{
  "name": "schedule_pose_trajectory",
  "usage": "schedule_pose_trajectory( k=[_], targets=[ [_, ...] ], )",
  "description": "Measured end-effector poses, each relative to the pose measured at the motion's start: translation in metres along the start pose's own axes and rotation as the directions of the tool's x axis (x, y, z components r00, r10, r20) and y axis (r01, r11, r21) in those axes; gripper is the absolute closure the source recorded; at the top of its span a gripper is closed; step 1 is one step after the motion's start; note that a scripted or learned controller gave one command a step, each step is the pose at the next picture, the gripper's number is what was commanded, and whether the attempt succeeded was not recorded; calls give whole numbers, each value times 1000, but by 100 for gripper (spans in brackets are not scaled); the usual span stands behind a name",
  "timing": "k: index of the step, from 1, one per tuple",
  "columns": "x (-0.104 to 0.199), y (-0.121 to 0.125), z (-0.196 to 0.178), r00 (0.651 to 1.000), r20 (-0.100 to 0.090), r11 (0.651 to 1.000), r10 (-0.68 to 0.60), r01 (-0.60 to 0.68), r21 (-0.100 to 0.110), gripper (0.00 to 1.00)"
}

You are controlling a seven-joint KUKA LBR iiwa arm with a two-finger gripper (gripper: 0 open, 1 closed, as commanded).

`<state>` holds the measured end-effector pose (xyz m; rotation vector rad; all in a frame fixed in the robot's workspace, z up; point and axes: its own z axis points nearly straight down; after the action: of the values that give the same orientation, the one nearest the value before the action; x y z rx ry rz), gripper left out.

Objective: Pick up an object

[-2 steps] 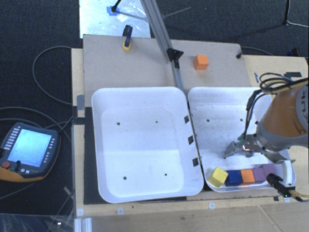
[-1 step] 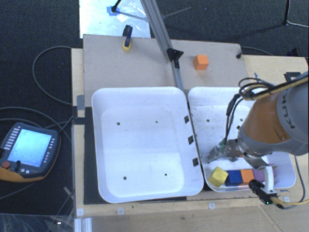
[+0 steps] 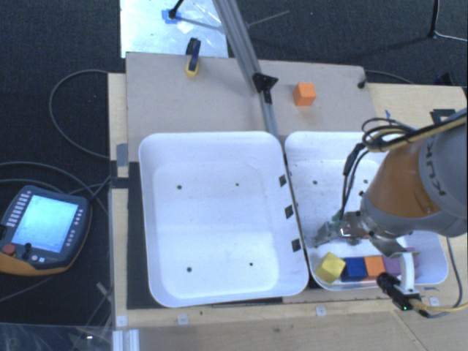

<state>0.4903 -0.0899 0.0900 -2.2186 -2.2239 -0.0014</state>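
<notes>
Gripper point(image 3: 329, 234) over four blocks point(image 3: 360, 267), perhaps more.

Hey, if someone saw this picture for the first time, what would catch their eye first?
Probably the arm, grey with an orange band, reaching in from the right over the right bin. Next, the row of blocks along that bin's near edge: yellow block, blue block, orange block. A lone orange cube sits on the board behind the bins, and a lit pendant lies at far left.
</notes>
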Motion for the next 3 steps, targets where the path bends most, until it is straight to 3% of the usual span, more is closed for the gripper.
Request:
schedule_pose_trajectory(
  k=[1, 2, 3],
  targets=[
    [50, 12, -104, 1000, -1, 1000, -8, 8, -10, 0],
    [7, 8, -15, 1000, 2, 1000, 5, -5, 6, 0],
    [10, 9, -19, 1000, 1, 1000, 1, -1, 0, 0]
  ],
)
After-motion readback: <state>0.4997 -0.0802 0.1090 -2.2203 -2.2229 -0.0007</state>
